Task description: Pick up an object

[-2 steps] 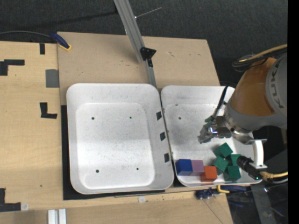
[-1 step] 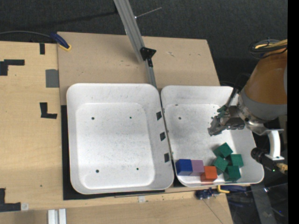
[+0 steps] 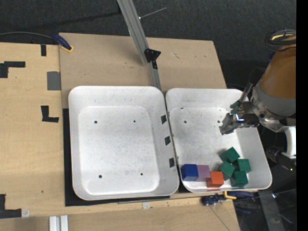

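Blocks crowd right bin; plywood bench.

blocks crowd right bin's near corner

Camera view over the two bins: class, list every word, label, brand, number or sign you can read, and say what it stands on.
None can be read.
The blocks, both white bins and the arm's orange band carry no visible writing.
The black marks on the bench are tape shapes, not letters.
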Robot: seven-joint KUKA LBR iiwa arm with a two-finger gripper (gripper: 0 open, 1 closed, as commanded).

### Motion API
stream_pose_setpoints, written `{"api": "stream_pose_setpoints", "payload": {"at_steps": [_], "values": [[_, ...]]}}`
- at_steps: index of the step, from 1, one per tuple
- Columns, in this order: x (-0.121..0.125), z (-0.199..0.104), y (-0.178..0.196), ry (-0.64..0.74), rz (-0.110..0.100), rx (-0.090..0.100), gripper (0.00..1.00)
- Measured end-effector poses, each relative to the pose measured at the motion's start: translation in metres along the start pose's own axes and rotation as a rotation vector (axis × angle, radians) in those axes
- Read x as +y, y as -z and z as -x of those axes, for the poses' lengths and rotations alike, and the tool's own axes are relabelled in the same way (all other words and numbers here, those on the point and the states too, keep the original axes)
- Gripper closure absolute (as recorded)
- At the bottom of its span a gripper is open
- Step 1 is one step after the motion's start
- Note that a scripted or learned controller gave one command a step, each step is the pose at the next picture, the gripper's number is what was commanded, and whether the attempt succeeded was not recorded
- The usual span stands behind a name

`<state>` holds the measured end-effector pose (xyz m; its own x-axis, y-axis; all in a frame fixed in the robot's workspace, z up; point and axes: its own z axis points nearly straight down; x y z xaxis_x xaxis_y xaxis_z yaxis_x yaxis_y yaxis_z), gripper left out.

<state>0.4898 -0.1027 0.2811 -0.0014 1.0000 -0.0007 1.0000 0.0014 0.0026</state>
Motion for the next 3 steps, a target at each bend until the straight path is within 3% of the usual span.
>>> {"api": "stream_pose_setpoints", "payload": {"at_steps": [3], "values": [[0.079, -0.155, -0.027, 0.004, -0.003, 0.001, 1.00]]}}
